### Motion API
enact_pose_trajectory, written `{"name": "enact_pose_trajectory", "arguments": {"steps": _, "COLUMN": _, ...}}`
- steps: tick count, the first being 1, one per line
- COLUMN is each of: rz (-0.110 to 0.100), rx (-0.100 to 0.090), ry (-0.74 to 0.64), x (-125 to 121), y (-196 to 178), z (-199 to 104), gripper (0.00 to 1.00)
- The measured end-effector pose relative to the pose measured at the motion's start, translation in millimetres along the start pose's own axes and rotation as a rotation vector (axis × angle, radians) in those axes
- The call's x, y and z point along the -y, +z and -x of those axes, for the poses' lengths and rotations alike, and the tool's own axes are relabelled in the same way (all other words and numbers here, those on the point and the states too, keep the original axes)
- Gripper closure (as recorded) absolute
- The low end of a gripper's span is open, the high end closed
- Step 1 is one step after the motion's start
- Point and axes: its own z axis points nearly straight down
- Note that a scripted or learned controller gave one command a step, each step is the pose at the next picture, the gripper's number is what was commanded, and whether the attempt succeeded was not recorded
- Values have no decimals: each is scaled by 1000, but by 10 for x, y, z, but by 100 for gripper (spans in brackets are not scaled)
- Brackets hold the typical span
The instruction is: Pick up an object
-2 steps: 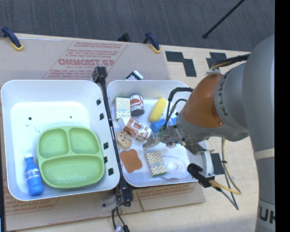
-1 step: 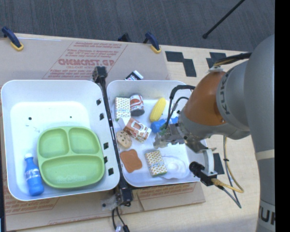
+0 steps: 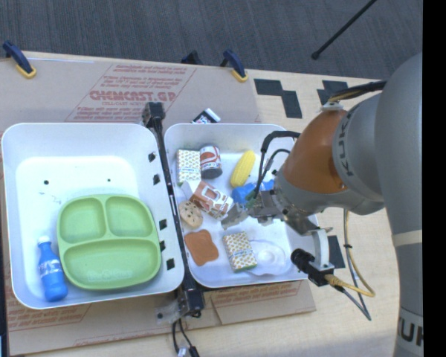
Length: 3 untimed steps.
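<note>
Nearest the camera, a patterned packet (image 3: 239, 251) and a brown slice (image 3: 201, 247) lie on the right bin (image 3: 230, 132) floor. Above them the gripper (image 3: 247, 208) sits low among a crowded cluster; whether it is clenched or released cannot be told. A red-and-white packet (image 3: 210, 198) and blue piece (image 3: 243, 194) crowd it, so a closing grasp could shove neighbours or catch two. Farther back, the corn cob (image 3: 242, 168) and can (image 3: 209, 161) lie apart.

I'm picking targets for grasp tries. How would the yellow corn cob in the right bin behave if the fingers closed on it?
The corn cob looks rounded and tapered, so it may roll or squirt out. It probably is light, likely toy plastic.
</note>
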Motion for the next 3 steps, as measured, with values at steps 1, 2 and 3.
{"name": "enact_pose_trajectory", "arguments": {"steps": 1, "rz": 0, "rx": 1, "ry": -5, "x": -9, "y": -102, "z": -1, "gripper": 100}}
{"name": "enact_pose_trajectory", "arguments": {"steps": 2, "rz": 6, "rx": 0, "ry": 16, "x": -199, "y": -1090, "z": 499, "gripper": 100}}
{"name": "enact_pose_trajectory", "arguments": {"steps": 3, "rz": 4, "rx": -1, "ry": 13, "x": -887, "y": -926, "z": 473, "gripper": 100}}
